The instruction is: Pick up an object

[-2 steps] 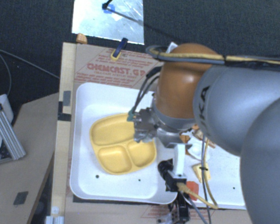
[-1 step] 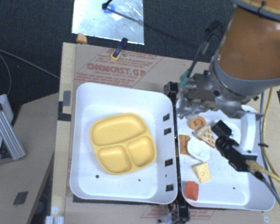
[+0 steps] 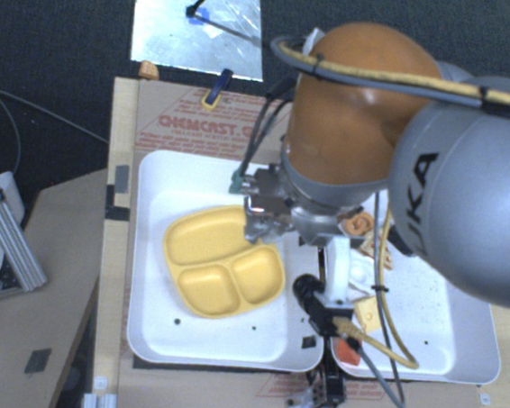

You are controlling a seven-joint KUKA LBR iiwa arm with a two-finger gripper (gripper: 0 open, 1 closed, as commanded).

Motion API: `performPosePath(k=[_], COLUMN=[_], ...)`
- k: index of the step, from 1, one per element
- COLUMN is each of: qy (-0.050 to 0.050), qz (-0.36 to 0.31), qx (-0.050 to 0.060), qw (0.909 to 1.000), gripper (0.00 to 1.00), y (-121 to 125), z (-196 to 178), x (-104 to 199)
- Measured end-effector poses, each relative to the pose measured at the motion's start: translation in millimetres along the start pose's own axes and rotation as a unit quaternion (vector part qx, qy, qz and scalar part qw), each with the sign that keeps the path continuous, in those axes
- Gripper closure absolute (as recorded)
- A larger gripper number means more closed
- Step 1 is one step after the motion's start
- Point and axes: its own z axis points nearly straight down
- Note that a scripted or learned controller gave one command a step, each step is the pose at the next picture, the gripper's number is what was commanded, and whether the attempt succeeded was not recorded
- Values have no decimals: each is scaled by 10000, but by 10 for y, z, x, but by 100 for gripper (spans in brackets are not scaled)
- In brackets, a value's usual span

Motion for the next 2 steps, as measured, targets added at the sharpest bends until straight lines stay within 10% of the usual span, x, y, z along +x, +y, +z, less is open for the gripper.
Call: performPosePath(k=[1,2], qy=[-31,-8], qz=[61,46], qx=[52,-70], qw=[10000,10000], gripper=[100,100], y=[-35,1516], z=[1805,2039], x=[-234,-314])
